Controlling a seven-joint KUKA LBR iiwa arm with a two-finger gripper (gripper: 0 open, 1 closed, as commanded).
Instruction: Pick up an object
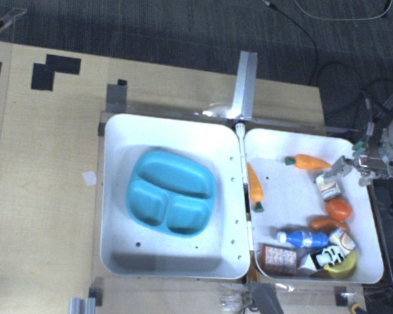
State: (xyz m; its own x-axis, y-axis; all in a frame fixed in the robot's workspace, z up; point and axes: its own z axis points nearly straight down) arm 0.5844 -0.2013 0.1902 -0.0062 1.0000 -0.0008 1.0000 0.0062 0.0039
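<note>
No lettering can be read anywhere. The small can [328, 188], the blue bottle [305, 238], the reddish-brown packet [280, 259] and the black-and-white item [330, 255] in the right bin [378, 268] each carry a label or print, perhaps with words, but all of it is too small and blurred to make out
</note>
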